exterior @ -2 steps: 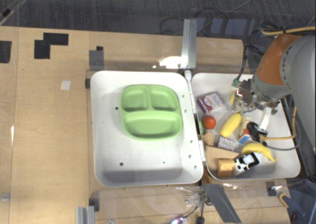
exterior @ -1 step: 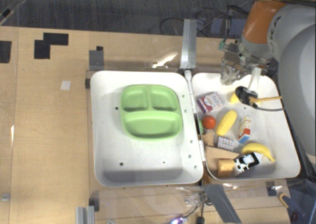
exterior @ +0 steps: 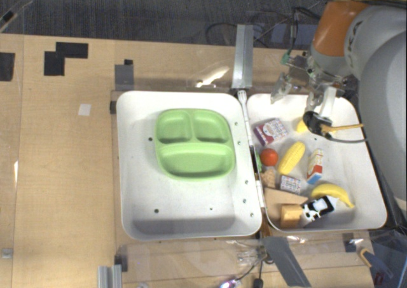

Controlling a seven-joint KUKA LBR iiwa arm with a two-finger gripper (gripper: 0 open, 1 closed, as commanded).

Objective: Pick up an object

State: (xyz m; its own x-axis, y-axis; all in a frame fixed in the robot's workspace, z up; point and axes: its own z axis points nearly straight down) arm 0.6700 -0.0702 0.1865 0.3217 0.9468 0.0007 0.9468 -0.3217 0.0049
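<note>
Gripper [exterior: 304,93] hangs over far edge of right bin [exterior: 372,217], fingers spread, holding nothing. Pickable clutter lies below in that bin: corn cob [exterior: 292,157], banana [exterior: 334,192], tomato [exterior: 269,156]. Left bin [exterior: 137,210] carries green tray [exterior: 193,142]. Pick not yet done.

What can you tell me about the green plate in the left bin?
The green plate looks like smooth plastic, a rounded rectangle split into three compartments: two small ones at the far side, one wide one nearer. It lies flat, right side up, on the floor of the left bin, toward its far half.
</note>
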